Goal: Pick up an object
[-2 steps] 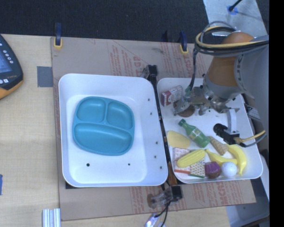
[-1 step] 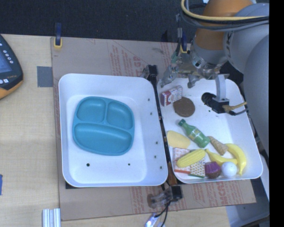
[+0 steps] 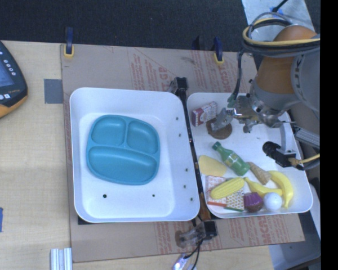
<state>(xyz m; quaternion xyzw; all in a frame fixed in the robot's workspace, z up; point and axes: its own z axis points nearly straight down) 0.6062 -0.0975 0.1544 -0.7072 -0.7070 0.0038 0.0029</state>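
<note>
My gripper point(image 3: 226, 117) hangs over the far part of the right bin point(image 3: 302, 206), reaching in from the grey arm with its orange band point(image 3: 279, 75). Its tip sits directly above a brown round object point(image 3: 219, 131) and seems to touch the top of it. Just to the left lies a small red and white box point(image 3: 203, 114). Nearer the front are a green bottle point(image 3: 231, 157), a yellow wedge point(image 3: 210, 165), a corn cob point(image 3: 227, 187), a banana point(image 3: 285, 188), a cone point(image 3: 259, 174), a purple piece point(image 3: 252, 202) and a white ball point(image 3: 272, 201).
The left bin point(image 3: 84, 204) holds a blue divided plate point(image 3: 124, 149). A tablet-like device point(image 3: 3, 77) lies at the bench's far left. A black cable fitting point(image 3: 276, 153) hangs by the right bin's right wall. Clamps point(image 3: 69, 43) pin the cardboard sheet at the back.
</note>
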